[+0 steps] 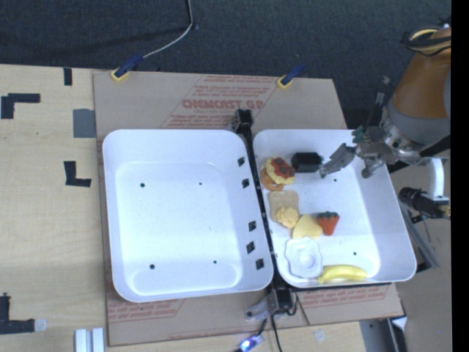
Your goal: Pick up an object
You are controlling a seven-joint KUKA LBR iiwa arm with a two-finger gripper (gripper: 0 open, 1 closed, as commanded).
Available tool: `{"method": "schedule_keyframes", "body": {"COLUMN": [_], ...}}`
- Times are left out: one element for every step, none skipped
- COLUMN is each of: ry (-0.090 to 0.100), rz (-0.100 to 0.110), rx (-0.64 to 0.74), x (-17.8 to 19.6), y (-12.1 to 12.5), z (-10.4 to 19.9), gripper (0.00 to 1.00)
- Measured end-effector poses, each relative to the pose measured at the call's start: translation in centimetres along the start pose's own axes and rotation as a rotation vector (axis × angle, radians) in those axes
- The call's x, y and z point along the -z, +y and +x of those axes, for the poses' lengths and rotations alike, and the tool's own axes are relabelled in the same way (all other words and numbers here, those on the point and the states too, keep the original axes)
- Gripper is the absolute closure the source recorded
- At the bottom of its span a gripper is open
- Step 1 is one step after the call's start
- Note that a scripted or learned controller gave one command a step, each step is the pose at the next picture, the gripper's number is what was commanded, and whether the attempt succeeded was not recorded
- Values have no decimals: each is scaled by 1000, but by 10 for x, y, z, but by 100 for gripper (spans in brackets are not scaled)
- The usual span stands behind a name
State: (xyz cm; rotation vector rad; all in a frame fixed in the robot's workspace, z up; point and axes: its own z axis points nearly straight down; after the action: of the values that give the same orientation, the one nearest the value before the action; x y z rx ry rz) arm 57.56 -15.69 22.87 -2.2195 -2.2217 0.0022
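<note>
The right bin holds several toy items. A black block lies at its far side, next to a burger-like toy. Below them are a tan slice, a yellow lump and a red strawberry-like piece. A white cup and a banana lie near the front edge. My gripper hangs over the bin's far right part, just right of the black block. It is open, with nothing between its fingers.
The left bin stands beside the right one, with a black divider strip between them. Both rest on a cardboard sheet. The arm's grey and orange body rises at the right edge.
</note>
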Motion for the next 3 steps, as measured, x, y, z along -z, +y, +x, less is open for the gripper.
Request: {"method": "schedule_keyframes", "body": {"ry": [0, 0, -1], "rz": [6, -1, -4], "rx": [-5, -2, -1], "x": [-117, -143, -131], "y": [-10, -51, -49], "z": [-62, -24, -25], "gripper": [0, 0, 100]}}
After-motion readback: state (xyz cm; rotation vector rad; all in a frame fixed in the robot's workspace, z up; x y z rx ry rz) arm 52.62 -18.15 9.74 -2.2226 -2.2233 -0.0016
